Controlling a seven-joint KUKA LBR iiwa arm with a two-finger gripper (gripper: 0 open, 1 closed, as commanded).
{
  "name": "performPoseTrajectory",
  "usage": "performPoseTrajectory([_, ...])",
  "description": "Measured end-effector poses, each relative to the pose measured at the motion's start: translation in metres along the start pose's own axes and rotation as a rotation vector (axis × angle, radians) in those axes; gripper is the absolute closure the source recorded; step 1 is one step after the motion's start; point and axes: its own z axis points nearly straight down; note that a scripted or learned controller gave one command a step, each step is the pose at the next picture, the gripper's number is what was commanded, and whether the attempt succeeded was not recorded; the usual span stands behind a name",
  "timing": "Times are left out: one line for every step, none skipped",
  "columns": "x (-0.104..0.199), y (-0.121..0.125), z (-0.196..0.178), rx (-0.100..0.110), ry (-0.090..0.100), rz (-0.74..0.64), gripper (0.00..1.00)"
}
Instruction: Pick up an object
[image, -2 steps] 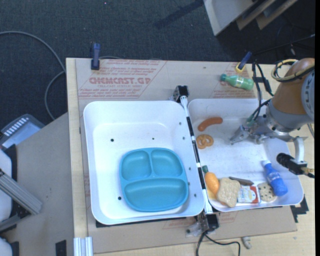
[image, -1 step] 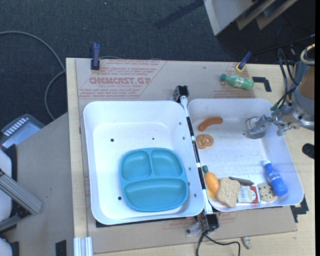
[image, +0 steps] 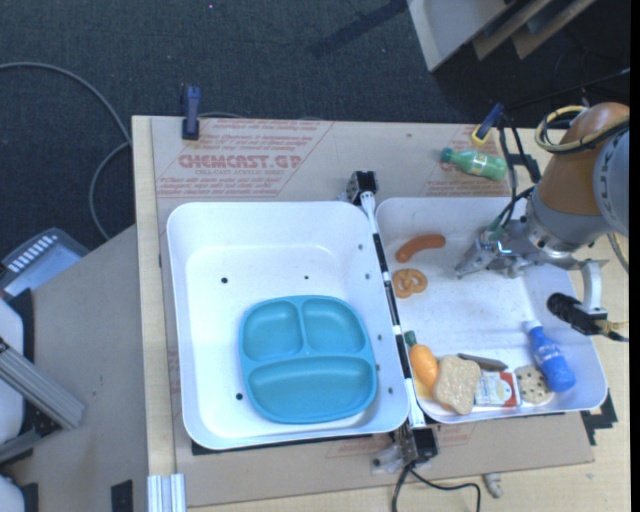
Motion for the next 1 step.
performPoseTrajectory([-0.0343, -0.0499, -0.0005, 0.001, 0.007, -0.003, 0.0])
